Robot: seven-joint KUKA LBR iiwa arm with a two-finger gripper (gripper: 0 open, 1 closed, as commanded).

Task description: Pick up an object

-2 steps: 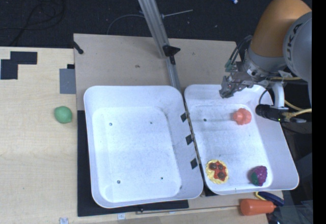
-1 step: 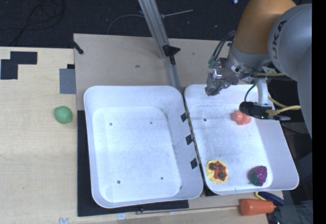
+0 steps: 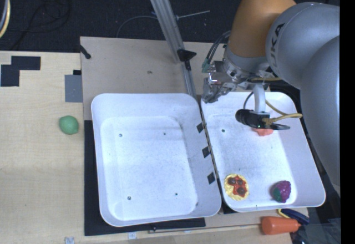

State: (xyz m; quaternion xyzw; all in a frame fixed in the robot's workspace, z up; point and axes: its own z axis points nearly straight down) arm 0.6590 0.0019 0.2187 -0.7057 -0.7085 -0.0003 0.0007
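Purple lump [image 3: 282, 191] | yellow-red piece [image 3: 237, 186] near it (both in right bin [image 3: 254, 158])

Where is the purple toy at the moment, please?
In the camera view, the purple toy lies in the near right corner of the right-hand bin, to the right of the yellow-and-red toy.

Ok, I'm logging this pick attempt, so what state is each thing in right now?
Gripper: at the right white bin's far left corner, apart from the items.
Yellow disc with red topping: lying flat in the right bin.
Purple knobbly lump: resting in the right bin, apart from the disc.
Small red-orange piece: in the right bin, partly hidden.
Green ball: on the bench, outside the bins.
Orange tapered piece: lying outside the right bin.
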